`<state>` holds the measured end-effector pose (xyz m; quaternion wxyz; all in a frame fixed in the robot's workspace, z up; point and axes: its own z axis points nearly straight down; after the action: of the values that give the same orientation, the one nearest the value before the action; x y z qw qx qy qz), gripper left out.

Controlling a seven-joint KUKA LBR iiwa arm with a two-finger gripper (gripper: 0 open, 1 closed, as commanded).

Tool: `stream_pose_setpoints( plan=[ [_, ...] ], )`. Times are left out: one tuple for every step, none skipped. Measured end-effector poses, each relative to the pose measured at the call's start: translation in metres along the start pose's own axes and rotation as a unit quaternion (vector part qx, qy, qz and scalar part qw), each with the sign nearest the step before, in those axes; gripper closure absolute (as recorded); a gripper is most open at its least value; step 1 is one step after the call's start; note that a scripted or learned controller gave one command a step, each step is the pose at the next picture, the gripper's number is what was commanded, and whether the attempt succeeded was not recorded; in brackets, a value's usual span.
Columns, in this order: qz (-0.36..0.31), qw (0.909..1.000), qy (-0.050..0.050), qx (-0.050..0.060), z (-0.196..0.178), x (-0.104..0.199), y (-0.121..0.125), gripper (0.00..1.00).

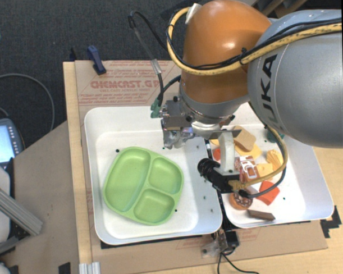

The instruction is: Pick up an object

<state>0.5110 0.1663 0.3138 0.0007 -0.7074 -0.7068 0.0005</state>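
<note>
My gripper (172, 137) hangs over the far right part of the left bin (99, 164), just above the divider between the two bins. Nothing shows in its grasp. A green divided plate (143, 185) lies in the left bin, below and left of the gripper. The right bin (308, 202) holds several toy food pieces: a tan block (245, 140), a yellow piece (273, 157), a white and red box (249, 169), an orange-red wedge (268, 192), a round brown piece (240, 201) and a brown stick (259, 215). The arm hides the far part of the right bin.
Both bins rest on a cardboard sheet (124, 79) with red print. A blue clamp (96, 59) sits at its far left corner. Cables (142, 28) trail from the arm behind the bins. Bare white floor shows around the plate in the left bin.
</note>
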Motion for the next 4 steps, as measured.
stream_pose_setpoints(
  plan=[
    [0.000,1.0000,0.000,-0.001,-0.010,0.000,0.000,1.00],
    [0.000,1.0000,0.001,-0.001,-0.020,0.001,0.001,1.00],
    [0.000,1.0000,0.001,-0.002,-0.030,0.002,0.001,1.00],
    [0.000,1.0000,0.001,-0.003,-0.040,0.002,0.001,1.00]
  ],
)
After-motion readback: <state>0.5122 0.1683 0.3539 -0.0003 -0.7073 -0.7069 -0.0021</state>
